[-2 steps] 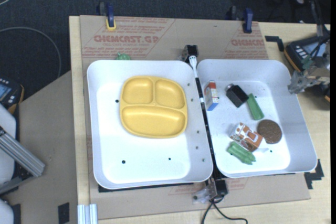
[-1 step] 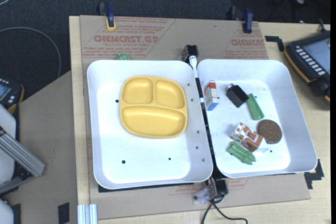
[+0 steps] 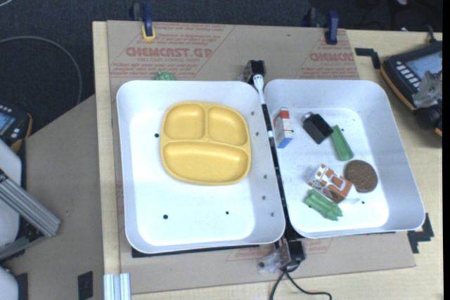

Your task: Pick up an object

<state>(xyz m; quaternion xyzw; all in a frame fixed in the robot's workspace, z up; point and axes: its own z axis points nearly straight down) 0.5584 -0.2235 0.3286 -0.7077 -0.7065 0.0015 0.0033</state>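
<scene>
Two white bins side by side on desk (image 3: pixel 211 46). Landmark: brown disc (image 3: pixel 361 175) in right bin (image 3: pixel 394 144). Patterned orange-white item (image 3: pixel 331 183) touching disc's left; green piece (image 3: pixel 323 205) below-left; green stick (image 3: pixel 342 142) above; black block (image 3: pixel 317 128) and small carton (image 3: pixel 283 128) further up-left. Yellow divided tray (image 3: pixel 206 142) far left, in left bin (image 3: pixel 140 179). Tool state: cannot tell.

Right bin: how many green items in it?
2. A green stick lies beside the black block; a green lumpy piece sits near the bin's front wall, touching the orange-white toy.

Brown bench board (image 3: pixel 211 46) bears two white bins (image 3: pixel 140 172); side by side.
</scene>
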